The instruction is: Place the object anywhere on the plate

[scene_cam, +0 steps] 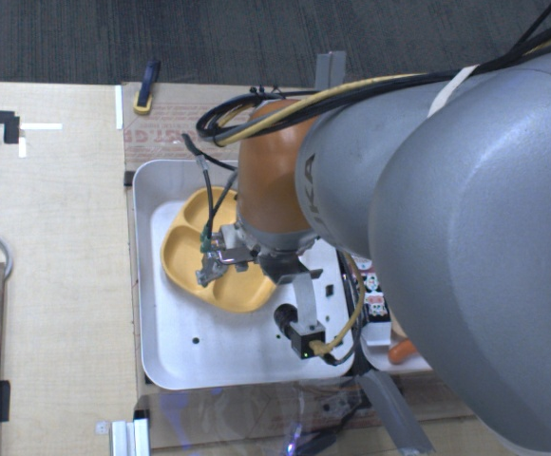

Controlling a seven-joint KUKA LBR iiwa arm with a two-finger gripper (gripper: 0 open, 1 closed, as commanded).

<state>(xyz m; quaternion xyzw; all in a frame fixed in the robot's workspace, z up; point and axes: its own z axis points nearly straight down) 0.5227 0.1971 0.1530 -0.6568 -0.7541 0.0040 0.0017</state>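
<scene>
A yellow plate (182,252) with divided sections lies in the left white bin (166,354), towards its far left side. My gripper (213,257) hangs over the plate's middle, low above it, under the orange band of the wrist. A small greenish bit (203,241) shows right at the gripper, too small to tell whether it is a held object or part of the tool. The arm hides the plate's right part.
The big grey arm covers most of the right bin; a small orange object (402,351) peeks out at its near edge. A blue and yellow clamp (146,87) sits on the bench beyond the left bin. Wooden bench top stretches to the left.
</scene>
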